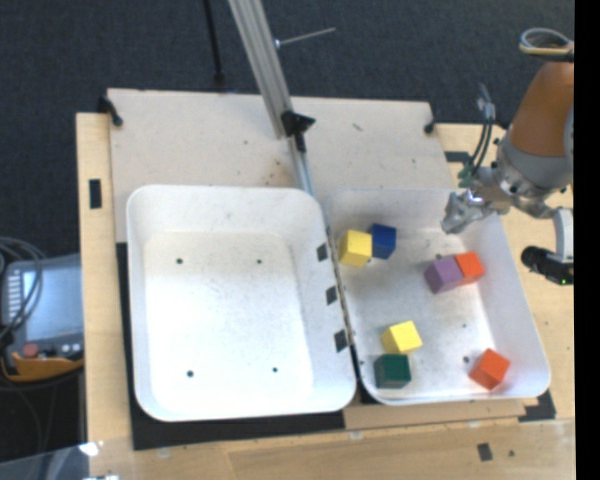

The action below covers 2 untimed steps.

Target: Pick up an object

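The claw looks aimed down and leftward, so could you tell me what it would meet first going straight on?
Probably the bare floor of the right bin, short of the purple block; the claw height is unclear.

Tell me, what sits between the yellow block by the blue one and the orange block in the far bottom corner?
In the camera view, another yellow block lies roughly between that yellow block and the orange block, on the right bin's white floor.

The grey arm [540,138] reaches in from the right, its end effector [460,213] pointing down and leftward.
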Tool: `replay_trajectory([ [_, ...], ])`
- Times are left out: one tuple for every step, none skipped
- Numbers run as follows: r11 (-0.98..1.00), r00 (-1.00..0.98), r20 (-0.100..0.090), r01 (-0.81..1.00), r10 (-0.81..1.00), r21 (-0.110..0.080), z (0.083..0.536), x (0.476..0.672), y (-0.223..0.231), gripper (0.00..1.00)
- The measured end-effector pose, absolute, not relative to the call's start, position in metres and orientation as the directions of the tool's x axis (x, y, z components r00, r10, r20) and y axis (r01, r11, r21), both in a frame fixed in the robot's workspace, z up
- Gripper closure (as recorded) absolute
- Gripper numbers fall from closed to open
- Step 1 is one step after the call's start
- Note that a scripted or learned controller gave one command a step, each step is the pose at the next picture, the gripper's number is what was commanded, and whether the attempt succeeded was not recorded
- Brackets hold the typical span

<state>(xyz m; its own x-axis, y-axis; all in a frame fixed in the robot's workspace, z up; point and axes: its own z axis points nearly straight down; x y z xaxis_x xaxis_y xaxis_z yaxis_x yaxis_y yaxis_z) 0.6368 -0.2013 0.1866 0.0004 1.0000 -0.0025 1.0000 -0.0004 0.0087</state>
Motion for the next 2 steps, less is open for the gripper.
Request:
replay_trajectory([
  [0.002, -0.002, -0.003, 1.0, 1.0, 0.01, 0.252, 0.636, -0.205, 1.0],
  [0.005, -0.005, -0.001, 1.0, 1.0, 0.005, 0.275, 0.637, -0.206, 1.0],
])
